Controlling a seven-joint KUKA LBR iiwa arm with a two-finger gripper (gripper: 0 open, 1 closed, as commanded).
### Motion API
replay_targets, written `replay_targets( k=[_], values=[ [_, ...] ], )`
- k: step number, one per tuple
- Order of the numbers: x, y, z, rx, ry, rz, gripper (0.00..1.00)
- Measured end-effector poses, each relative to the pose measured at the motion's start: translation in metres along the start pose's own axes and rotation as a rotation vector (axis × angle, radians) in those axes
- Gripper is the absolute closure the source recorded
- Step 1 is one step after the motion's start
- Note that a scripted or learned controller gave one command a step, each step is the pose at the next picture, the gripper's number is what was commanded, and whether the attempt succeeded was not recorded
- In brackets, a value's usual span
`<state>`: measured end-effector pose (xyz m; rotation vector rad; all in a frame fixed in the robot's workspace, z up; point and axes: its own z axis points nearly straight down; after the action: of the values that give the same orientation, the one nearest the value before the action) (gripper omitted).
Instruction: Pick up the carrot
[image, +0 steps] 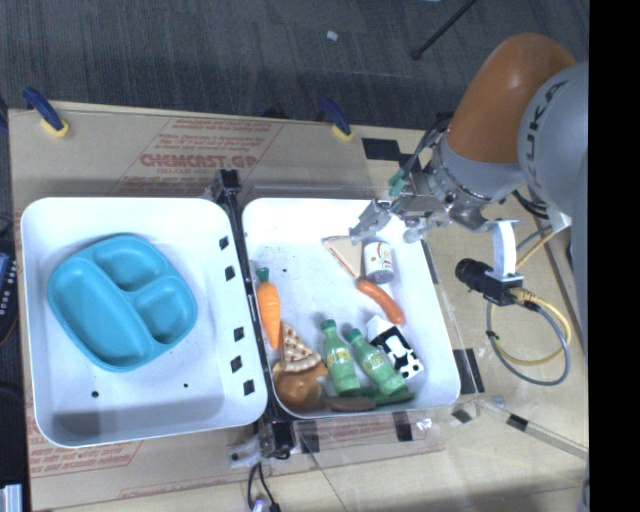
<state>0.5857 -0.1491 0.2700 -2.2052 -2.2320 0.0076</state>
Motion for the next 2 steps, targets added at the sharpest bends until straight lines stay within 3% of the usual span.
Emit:
replay_targets(
  k=[1, 2],
  values=[
    [0.041, -0.013, 0.165, 0.013, 0.002, 0.032, 0.00],
    [0.055, -0.011, 0.175, -0.004, -0.005, 0.243, 0.00]
  ],
)
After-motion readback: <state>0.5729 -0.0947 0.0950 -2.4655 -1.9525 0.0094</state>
